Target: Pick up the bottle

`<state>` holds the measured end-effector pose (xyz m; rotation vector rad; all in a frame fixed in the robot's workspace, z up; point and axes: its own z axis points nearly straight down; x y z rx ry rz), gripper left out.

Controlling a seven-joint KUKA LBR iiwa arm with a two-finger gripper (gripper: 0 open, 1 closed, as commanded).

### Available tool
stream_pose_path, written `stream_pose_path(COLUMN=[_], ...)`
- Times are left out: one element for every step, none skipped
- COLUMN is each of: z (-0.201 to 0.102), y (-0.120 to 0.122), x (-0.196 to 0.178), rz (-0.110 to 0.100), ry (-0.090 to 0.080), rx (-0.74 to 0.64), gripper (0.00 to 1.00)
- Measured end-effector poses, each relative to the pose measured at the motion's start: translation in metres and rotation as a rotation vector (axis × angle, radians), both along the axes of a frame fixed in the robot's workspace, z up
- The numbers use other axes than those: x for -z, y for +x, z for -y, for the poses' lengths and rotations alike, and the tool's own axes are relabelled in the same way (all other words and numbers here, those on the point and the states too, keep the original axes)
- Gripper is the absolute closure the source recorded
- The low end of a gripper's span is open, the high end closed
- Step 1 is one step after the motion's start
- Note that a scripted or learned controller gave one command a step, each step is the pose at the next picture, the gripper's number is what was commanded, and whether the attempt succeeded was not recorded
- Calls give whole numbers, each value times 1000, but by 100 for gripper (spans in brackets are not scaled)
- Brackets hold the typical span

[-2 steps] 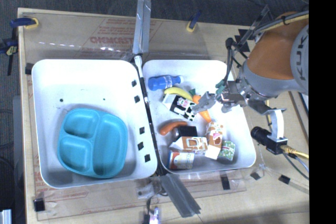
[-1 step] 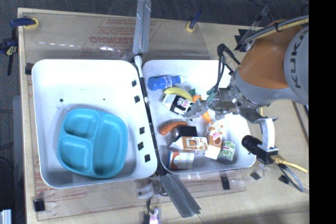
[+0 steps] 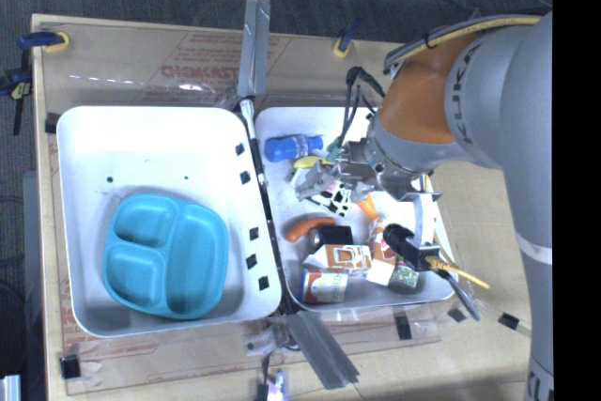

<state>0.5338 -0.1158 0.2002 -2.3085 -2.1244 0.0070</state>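
Note:
The bottle [image 3: 287,147] is small, blue with a paler cap end, and lies on its side at the far left corner of the right bin [image 3: 282,119]. My gripper [image 3: 319,181] hangs low in that bin, just right of and nearer than the bottle, over a yellow piece [image 3: 306,162] and a black-and-white checked item [image 3: 335,198]. The bottle lies free beside the gripper, a short gap away. The grey arm with its orange band [image 3: 423,103] comes in from the right and hides the bin's far right part.
The near half of the right bin is crowded: an orange curved piece [image 3: 306,225], a black block [image 3: 336,235], a printed carton [image 3: 342,258] and a can [image 3: 324,289]. A blue divided plate [image 3: 167,254] lies in the left bin [image 3: 141,131].

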Motion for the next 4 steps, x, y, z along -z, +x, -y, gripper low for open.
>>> stream_pose_path(z=[9,-7,-11,-60], y=[71,122,122,123], x=[74,107,98,8], rz=[3,5,-2,2], ry=[-1,-6,-1,0], rx=[12,299,288,318], gripper=[0,0,100,100])
